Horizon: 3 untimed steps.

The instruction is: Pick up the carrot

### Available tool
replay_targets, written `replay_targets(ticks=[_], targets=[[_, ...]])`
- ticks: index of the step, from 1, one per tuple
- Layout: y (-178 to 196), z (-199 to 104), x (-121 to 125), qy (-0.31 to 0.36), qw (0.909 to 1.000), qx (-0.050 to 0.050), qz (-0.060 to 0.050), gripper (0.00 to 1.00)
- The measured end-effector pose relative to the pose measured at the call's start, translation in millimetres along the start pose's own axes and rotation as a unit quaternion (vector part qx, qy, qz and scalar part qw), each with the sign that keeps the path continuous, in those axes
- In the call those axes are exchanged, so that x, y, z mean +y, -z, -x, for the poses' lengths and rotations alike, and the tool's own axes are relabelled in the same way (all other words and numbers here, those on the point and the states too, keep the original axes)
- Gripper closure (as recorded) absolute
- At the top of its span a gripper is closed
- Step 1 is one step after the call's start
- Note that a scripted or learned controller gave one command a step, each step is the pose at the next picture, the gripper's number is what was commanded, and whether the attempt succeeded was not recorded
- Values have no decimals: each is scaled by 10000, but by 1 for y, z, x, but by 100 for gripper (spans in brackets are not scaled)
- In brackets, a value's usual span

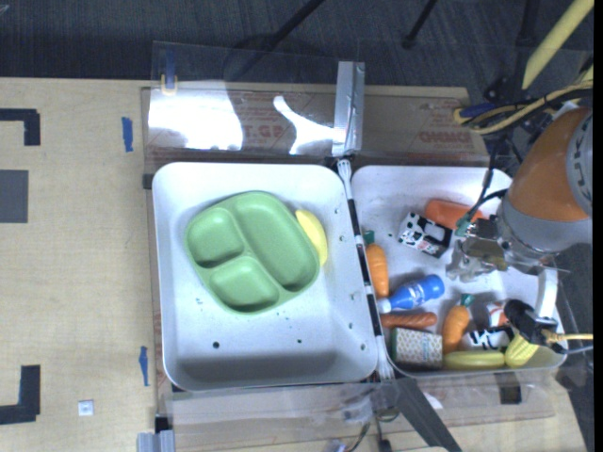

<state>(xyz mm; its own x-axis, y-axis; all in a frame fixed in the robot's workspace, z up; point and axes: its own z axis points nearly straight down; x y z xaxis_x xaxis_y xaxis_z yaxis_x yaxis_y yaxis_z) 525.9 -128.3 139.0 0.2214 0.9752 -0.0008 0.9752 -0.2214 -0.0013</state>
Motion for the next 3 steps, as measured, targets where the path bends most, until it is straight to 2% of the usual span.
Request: replay_targets(ticks=[1,2,3], targets=[[0,0,0,0,10000,1,0,0],[-35,6,-19,441,9988,39,218,0],[15,46,27,435,9991,0,6,0]])
